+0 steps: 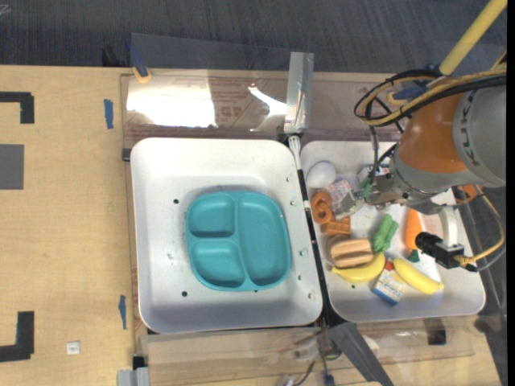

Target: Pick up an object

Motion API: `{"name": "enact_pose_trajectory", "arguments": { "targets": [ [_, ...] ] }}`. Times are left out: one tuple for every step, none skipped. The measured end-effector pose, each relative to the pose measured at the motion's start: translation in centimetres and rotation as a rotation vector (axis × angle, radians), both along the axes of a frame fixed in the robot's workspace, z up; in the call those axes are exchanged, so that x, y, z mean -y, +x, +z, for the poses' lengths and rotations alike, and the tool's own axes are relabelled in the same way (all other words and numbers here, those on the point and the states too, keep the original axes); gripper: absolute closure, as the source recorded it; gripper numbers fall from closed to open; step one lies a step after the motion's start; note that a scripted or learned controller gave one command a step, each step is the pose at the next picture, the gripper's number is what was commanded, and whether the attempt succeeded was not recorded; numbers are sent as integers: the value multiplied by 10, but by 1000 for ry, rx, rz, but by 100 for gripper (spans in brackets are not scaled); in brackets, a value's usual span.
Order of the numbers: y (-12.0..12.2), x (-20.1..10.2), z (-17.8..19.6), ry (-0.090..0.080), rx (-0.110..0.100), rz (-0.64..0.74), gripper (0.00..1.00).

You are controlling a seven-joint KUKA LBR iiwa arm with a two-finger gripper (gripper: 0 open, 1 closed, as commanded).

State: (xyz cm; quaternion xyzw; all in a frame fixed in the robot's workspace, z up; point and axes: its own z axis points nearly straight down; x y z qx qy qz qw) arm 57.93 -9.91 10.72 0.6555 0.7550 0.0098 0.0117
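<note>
1 camera looks down from above the bench at a slant, far enough back to take in both shallow white plastic bins: the left bin (153, 240) and the right bin (467, 296). The grey arm with the orange band (430, 139) enters from the frame's right, so the view faces across it toward the bins. The right bin lies directly beneath the arm's wrist; the left bin, with a teal 3-compartment plate (239, 240), sits well to the wrist's left. Dark carpet (241, 6) runs beyond the bench's far edge.
</note>
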Motion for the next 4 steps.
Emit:
{"name": "enact_pose_trajectory", "arguments": {
  "targets": [
    [56, 5, -16, 9, -61, 143, 0],
    [77, 51, -18, 40, -103, 6, 0],
    [76, 27, -19, -9, -76, -60, 0],
    [77, 29, -6, -12, -75, -60, 100]
  ]
}}
